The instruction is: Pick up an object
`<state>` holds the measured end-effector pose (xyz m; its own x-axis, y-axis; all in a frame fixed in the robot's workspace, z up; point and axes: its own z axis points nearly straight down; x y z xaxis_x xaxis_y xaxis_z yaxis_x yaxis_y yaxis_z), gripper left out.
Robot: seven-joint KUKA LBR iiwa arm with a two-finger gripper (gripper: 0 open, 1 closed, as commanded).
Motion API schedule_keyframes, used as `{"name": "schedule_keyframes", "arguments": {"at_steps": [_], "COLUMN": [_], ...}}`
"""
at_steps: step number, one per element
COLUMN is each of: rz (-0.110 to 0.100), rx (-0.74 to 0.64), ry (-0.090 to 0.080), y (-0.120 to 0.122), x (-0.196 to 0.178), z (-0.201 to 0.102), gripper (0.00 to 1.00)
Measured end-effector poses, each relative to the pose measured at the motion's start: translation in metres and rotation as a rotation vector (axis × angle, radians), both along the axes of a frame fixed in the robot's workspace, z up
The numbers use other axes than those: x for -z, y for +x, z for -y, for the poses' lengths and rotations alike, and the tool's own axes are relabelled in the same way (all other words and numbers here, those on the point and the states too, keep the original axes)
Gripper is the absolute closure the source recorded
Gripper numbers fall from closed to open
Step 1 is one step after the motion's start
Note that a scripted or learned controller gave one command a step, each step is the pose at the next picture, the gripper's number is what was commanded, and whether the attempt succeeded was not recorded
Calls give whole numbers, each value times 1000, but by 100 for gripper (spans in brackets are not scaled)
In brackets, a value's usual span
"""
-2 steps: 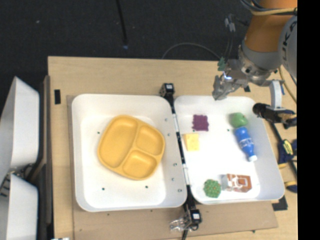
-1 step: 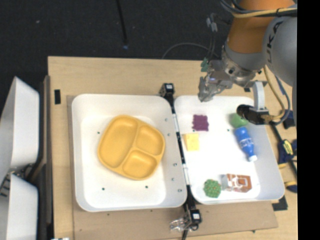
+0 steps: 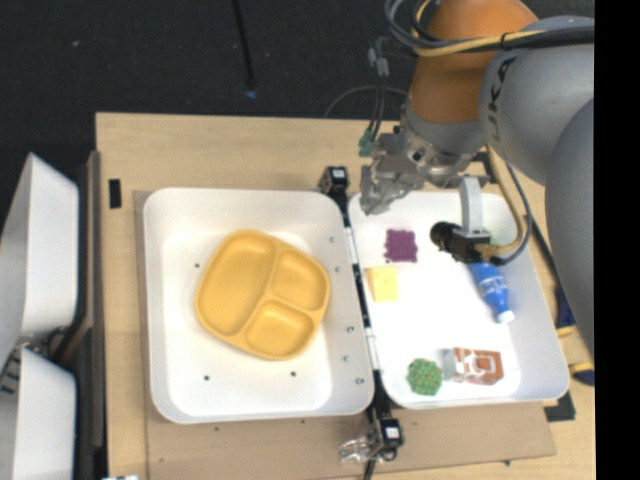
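While the gripper point(image 3: 375, 200) (fingers' spread unclear) hangs close above, the purple block point(image 3: 401, 245) lies flat, square.

— What's in the left bin point(image 3: 165, 298)?
— I see a divided plate point(image 3: 262, 294) at its centre.
— And the right bin point(image 3: 530, 368)?
— Cloth point(image 3: 401, 245) at eleven o'clock, pad point(image 3: 384, 284) just below; tube point(image 3: 492, 289) at three; ball point(image 3: 424, 376) and carton point(image 3: 473, 365) at six.

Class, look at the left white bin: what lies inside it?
Inside the left bin lies one yellow divided plate with three compartments, nothing in them. The bin floor beneath the plate is covered, so unseen.
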<state>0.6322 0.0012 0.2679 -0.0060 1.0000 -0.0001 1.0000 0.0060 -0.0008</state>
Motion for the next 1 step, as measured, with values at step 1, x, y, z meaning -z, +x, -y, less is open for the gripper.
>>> {"name": "schedule_keyframes", "arguments": {"at_steps": [1], "rz": [0], "rx": [-2], "ry": [1], "y": [-9], "x": [15], "z": [-58], "gripper": [100]}}
